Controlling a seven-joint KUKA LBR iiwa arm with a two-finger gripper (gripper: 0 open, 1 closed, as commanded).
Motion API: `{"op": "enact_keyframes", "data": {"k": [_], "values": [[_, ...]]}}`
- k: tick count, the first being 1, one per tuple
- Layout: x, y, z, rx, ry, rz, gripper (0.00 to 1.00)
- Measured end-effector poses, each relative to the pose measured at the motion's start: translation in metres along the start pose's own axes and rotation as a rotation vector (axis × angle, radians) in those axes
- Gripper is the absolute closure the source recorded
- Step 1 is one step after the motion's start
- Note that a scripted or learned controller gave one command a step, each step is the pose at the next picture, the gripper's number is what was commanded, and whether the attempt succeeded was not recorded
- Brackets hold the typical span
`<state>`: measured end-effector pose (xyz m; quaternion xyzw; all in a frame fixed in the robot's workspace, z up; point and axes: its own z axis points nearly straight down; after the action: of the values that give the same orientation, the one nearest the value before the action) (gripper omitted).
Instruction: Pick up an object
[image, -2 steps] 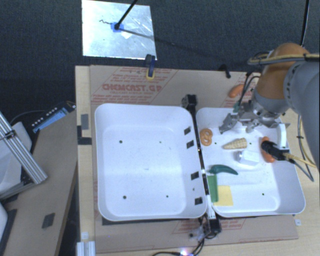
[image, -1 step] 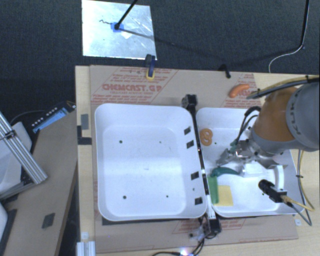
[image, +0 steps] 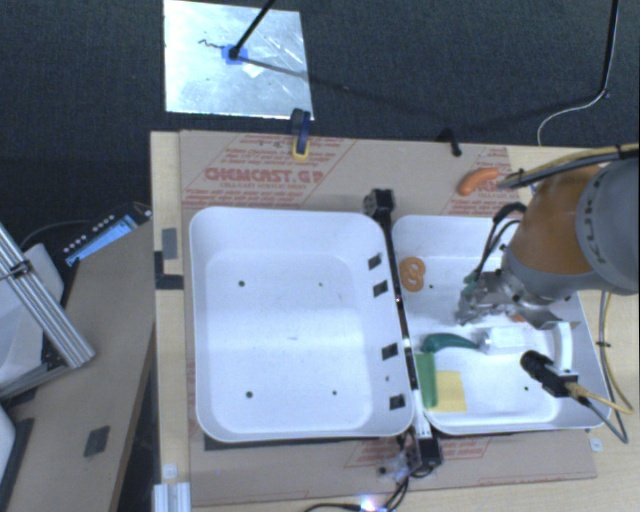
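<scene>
Lying in the bin on the view's right (image: 495, 405) are several small things; a teal curved piece (image: 452, 342) sits near the middle of it, close to the wall that the two bins share, and a white piece (image: 507, 339) lies just beside its right end. Below the teal piece a green strip (image: 427, 378) lies along that same wall; a yellow square pad (image: 450, 391) touches the strip on its right side. An orange figure-eight piece (image: 412, 273) lies apart from these, higher in the view, also near the shared wall.

The tool (image: 478, 306) is low inside this bin, just above the teal piece and the white piece in the view; nothing can be seen in its grasp, and whether it is wide or narrow I cannot tell. The arm (image: 612, 235) reaches in from the right, with its orange band over the bin's far right part.

The other white bin (image: 290, 330) stands to the left, touching the first one. Both rest on a cardboard sheet (image: 260, 172) with red lettering, which covers the worktop (image: 165, 190); an orange oblong thing (image: 478, 181) lies on the sheet beyond the right bin, and a blue and yellow clamp (image: 299, 133) grips the sheet's far edge.
</scene>
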<state>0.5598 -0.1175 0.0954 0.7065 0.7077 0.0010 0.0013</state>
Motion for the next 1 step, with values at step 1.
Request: {"op": "enact_keyframes", "data": {"k": [1], "values": [[0.0358, -0.0186, 0.0117, 0.005, 0.003, -0.004, 1.00]]}}
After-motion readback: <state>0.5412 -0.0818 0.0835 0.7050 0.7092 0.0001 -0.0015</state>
